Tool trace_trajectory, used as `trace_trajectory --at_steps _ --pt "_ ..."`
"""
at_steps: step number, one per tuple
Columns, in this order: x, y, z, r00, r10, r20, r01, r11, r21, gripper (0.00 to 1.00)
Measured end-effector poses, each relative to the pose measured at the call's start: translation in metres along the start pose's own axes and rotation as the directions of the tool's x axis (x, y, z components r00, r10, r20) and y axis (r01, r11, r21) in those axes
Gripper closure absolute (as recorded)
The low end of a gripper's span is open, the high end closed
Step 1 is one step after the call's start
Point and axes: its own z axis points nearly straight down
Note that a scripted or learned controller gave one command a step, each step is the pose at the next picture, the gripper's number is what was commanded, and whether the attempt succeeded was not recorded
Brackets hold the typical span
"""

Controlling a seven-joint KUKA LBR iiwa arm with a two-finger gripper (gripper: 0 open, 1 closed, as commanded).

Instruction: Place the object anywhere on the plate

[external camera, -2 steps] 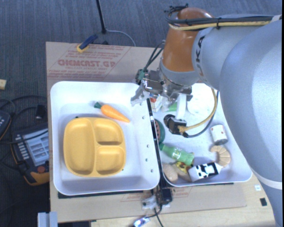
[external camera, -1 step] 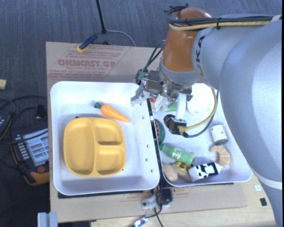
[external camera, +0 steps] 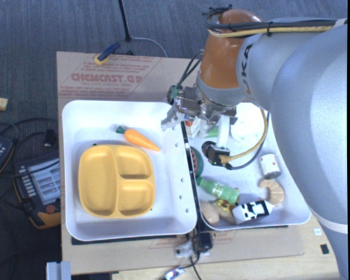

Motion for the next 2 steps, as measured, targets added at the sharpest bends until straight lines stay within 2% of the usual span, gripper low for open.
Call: trace_trajectory --at_steps 2 --pt "0.0 0.0 0.0 1.0 0.0 0.0 0.0 1.0 0.0 0.0"
